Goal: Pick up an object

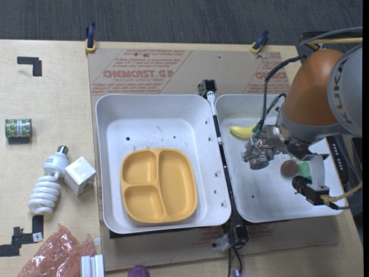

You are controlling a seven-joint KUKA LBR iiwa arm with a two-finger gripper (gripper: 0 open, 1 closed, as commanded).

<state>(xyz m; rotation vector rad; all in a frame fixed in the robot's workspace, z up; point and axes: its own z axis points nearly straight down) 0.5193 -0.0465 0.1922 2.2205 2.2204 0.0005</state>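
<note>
Banana (242,132) lies at the right bin's (271,209) upper left, just beside the claw (258,156); claw state impossible to tell, low over the bin floor. Brown disc (287,168) just right. Yellow tray (158,184) in left bin (109,154).

At the right of the frame the arm (323,91) shows a large rounded orange shell, glossy, with a grey casing beside it at the upper right that carries part of dark lettering. Black cables (271,88) loop from the top of the orange shell down its left side toward the wrist. Below the orange part sits a dark grey wrist section. The gripper (256,152), centre right, is a cluster of bare metal parts and fine coloured wires.
</note>
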